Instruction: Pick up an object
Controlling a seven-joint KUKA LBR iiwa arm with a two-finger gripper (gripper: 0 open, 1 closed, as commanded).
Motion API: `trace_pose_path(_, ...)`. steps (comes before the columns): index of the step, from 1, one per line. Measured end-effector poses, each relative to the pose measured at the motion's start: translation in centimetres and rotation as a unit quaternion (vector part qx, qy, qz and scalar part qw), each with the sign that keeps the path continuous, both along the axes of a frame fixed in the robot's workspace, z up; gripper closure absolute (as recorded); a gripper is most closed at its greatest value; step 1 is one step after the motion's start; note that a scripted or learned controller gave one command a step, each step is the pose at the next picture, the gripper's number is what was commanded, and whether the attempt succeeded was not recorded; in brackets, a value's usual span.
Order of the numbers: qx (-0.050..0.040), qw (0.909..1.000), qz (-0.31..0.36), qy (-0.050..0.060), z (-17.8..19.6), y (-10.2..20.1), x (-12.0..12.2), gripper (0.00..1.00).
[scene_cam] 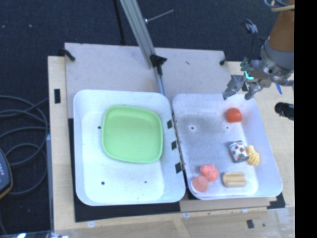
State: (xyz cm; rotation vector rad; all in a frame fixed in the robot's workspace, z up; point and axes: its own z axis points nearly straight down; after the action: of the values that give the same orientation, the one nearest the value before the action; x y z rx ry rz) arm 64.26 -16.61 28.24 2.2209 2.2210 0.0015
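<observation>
Hovering over the top right corner of the right bin (pixel 267 148): claw (pixel 240 90), fingers spread apart, nothing between them. Positioned just above and apart from an orange-red ball (pixel 234 115), the nearest candidate for picking (round, smooth, uniformly coloured, resting on the bin floor near the upper right wall).

Noted lower in the same bin: a small white box with red markings (pixel 238 151), tilted, touching or just beside a yellow lumpy piece (pixel 253 156) on its right; contact between the two cannot be confirmed. Noted near the bottom edge: a pink knobbly item (pixel 209 172), a flat salmon-pink disc (pixel 200 184) just below and left of it, and a tan bun-like roll (pixel 234 179) to their right.

Recorded in the left bin (pixel 86 148): a pale green square plate (pixel 132 134) with rounded corners, lying flat.

Observed across the upper worktop (pixel 193 73): a grey metal rail (pixel 138 26) running at a slant down toward the gap between the bins.

Limits of view: arm (pixel 281 38) cut off at the right, orange band partly visible; printing on the white box too small to read; fingertips blurred, exact shape unclear.
</observation>
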Motion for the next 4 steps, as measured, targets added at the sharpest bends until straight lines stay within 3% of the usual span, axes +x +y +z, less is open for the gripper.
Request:
trace_pose_path(1,0.0,1.0,0.0,0.0,0.0,0.0,0.0,0.0)
trace_pose_path(4,-0.0005,1.0,0.0,0.002,-14.5,0.3,1.1,0.0)
